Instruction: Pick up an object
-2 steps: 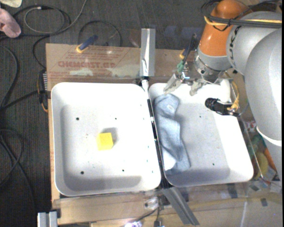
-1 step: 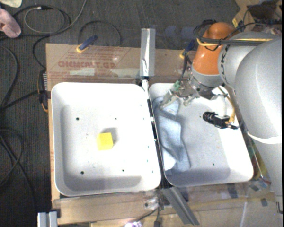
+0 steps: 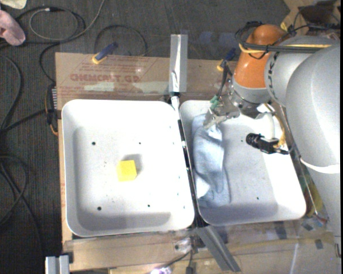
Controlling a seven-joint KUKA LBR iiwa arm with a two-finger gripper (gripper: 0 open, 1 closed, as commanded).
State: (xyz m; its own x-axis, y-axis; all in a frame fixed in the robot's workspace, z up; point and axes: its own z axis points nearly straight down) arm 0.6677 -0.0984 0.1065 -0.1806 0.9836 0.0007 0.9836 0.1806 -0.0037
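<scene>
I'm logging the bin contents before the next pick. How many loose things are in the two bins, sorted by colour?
Yellow block: 1
Pale blue cloth: 1
Total: 2

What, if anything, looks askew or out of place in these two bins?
The pale blue cloth lies rumpled along the left wall of the right bin, one end bunched up by the gripper. The yellow block in the left bin looks ordinary.

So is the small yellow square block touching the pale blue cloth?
Apart. The camera view shows the yellow block in the left white bin and the cloth in the right white bin.
</scene>
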